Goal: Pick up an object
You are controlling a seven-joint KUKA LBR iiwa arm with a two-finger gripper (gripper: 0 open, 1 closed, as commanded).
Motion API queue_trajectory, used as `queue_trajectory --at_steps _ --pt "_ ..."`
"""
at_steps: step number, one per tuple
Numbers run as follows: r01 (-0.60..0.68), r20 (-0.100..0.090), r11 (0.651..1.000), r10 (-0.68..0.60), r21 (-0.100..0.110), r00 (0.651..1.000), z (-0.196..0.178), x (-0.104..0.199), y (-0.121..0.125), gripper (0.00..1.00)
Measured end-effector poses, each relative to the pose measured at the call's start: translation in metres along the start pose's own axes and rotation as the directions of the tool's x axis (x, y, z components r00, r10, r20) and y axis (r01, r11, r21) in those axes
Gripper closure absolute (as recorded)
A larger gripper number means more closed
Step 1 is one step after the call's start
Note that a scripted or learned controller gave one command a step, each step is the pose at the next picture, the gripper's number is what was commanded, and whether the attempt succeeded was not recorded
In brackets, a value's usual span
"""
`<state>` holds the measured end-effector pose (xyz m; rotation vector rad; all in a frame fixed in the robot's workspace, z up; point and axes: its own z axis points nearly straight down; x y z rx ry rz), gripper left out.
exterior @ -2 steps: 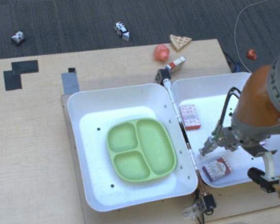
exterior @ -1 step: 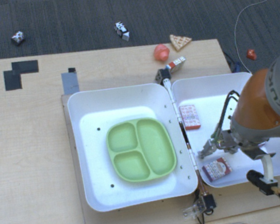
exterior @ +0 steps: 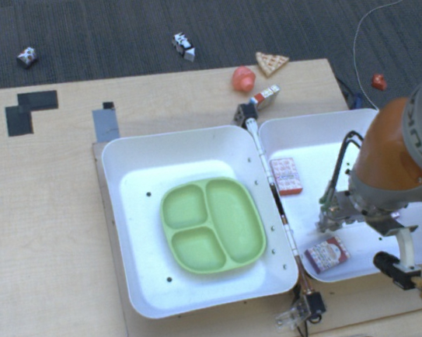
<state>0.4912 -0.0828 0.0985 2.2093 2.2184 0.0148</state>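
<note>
In the right bin (exterior: 301, 142) lie two small packets: a pink-and-white one (exterior: 285, 175) near the bin's left wall and a red-and-white one (exterior: 326, 255) at the front left corner. My gripper (exterior: 330, 218) hangs over the right bin between the two packets, just above and behind the red-and-white one. The grey arm with its orange band (exterior: 385, 153) covers the bin's right part. The wrist hides the fingers.
The left bin (exterior: 135, 214) holds a green three-compartment plate (exterior: 212, 225). On the bench behind the bins lie a red ball (exterior: 243, 79), a pizza-slice toy (exterior: 271, 61) and a small marker-like thing (exterior: 265, 96). Cables (exterior: 311, 310) lie at the front edge.
</note>
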Motion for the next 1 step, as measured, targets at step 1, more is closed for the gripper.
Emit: queue_trajectory --at_steps 1 --pt "0.003 -0.007 1.0 -0.003 0.009 1.0 -0.0648 0.1306 -0.001 1.0"
